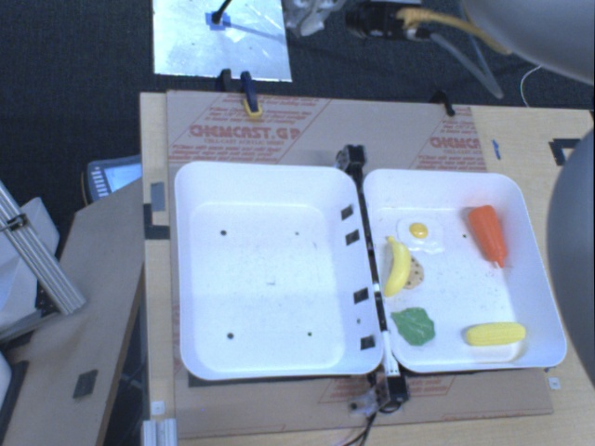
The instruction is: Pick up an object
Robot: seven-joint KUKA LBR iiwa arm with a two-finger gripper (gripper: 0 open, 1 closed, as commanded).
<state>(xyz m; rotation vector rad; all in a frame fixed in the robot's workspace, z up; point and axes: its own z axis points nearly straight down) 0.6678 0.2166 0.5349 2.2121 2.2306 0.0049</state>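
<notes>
**Q:** Grey blur at the right edge: what is it?

**A:** It is the arm (574,240), close to the camera and out of focus. It curves up to the top right corner. The gripper (314,9) sits at the very top of the view, above dark floor and beyond the bench. Whether it is apart or together cannot be told. Nothing is seen in its hold.

**Q:** What lies on the bench?

**A:** A brown printed board (307,128) begins just below the gripper in the view. On the board, further from the gripper, two white bins touch side by side. The left bin (260,268) lies below the gripper and slightly left. The right bin (460,291) lies below it and to the right.

**Q:** Where are the objects to pick?

**A:** All are in the right bin, well apart from the gripper.
- An orange carrot (487,233) lies near the bin's far right side.
- A yellow banana (398,266) lies by the divider, resting over a small brown cookie (416,272).
- A yellow corn cob (495,334) and a green leaf (413,325) lie farthest from the gripper.
- A fried egg (420,233) lies just beside the banana, on the gripper's side.
</notes>
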